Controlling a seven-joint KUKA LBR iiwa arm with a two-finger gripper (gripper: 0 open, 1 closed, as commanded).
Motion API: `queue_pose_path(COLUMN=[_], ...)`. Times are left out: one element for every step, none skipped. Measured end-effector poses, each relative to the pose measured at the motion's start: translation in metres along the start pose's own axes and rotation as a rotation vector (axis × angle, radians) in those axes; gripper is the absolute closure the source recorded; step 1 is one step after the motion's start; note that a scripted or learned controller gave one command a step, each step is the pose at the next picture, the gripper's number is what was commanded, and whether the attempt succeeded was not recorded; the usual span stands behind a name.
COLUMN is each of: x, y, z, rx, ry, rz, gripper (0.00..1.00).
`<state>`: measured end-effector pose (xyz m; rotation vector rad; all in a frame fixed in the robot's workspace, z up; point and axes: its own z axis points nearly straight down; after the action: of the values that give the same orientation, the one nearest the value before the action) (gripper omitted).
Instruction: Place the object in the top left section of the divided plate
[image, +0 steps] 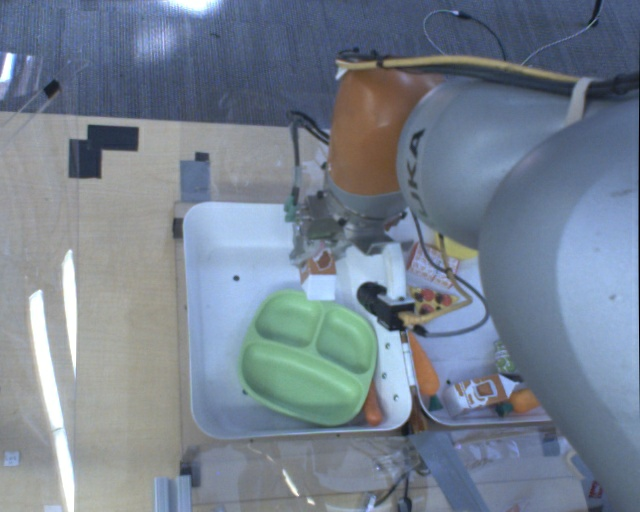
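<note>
Camera view, and the claw hangs over the left bin with a small carton right beneath it. Whether the claw is clamped on that carton or merely above it, I cannot tell from this angle. The plate lies just below the claw, its near rim almost under the carton, and the top left section is down and a touch left. Here's the danger: let go here and the carton likely lands on the rim or on bare bin floor. Drift right instead of left and it drops into the neighbouring small section. If the hold is weak, it could slip off mid-move. A carrot lies lower right, well out of the way.
</note>
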<state>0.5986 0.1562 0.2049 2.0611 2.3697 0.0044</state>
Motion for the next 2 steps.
queue_pose_path(x=[-0.030, -0.061], y=[-0.009, -0.020], z=[0.037, 0.020], rx=[-0.001, -0.002], ry=[0.000, 0.000], rz=[-0.086, -0.004], gripper=[1.00, 1.00])
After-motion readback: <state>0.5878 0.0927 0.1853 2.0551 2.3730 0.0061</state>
